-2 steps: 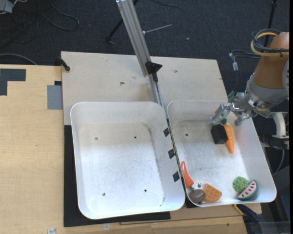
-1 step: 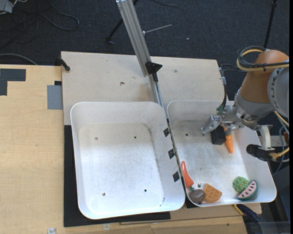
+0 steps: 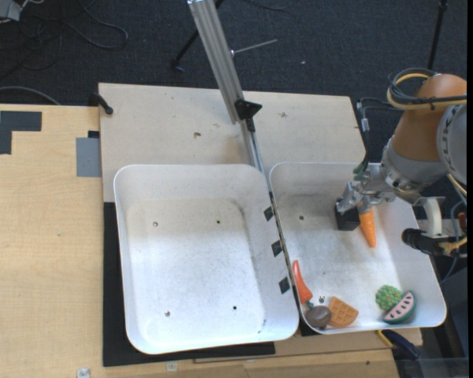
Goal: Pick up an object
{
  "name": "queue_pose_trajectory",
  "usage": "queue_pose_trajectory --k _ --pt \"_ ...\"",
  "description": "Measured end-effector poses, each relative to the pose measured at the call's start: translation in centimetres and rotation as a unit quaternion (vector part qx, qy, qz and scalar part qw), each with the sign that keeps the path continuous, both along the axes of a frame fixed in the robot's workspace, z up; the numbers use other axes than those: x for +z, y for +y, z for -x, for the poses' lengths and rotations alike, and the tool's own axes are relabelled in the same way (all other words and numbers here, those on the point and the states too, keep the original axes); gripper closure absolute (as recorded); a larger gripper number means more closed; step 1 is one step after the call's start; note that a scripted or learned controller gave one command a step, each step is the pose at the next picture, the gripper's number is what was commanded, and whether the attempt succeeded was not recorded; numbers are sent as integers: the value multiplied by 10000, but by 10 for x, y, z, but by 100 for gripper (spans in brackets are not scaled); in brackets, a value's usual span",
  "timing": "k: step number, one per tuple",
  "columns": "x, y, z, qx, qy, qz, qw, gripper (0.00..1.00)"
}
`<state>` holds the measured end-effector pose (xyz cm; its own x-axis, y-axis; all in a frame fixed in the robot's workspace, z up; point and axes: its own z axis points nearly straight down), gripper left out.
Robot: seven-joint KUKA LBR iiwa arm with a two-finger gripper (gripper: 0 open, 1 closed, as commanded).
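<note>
Camera view: gripper [image 3: 353, 213] low beside carrot [image 3: 368, 228], grip state unclear. Looks light, stiff, smooth plastic; best taken mid-body, across width.

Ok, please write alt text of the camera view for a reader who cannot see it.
The gripper is low in the right bin, beside a carrot. Near that bin's front edge lie a red pepper, a waffle, a green toy and a watermelon slice. The left bin sits alongside.
</note>
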<state>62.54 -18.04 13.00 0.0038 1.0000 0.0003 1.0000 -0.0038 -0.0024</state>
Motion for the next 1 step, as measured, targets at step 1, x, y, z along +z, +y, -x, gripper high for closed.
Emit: queue_pose_trajectory --k 1 --pt "47 0 8 -12 -24 5 10000 100"
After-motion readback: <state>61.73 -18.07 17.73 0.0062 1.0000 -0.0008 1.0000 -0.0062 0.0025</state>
